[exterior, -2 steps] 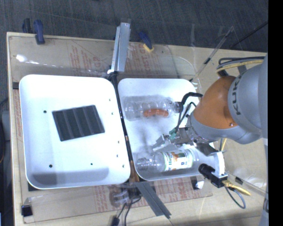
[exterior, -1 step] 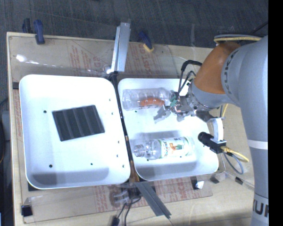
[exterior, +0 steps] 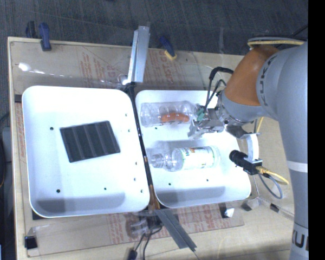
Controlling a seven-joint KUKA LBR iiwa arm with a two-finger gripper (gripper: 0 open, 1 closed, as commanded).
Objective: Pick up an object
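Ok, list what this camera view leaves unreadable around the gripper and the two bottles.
- Gripper: its fingers blur into the wrist hardware, so open or shut is unclear.
- Upper clear bottle: its right end sits under the gripper; contact is unclear.
- Lower clear bottle: label print too small to read.

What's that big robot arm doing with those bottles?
The grey robot arm reaches in from the right, and its gripper is down in the right bin. Two clear plastic bottles lie there: one with an orange label by the gripper, one with a white label nearer us. A dark ridged panel lies in the left bin.
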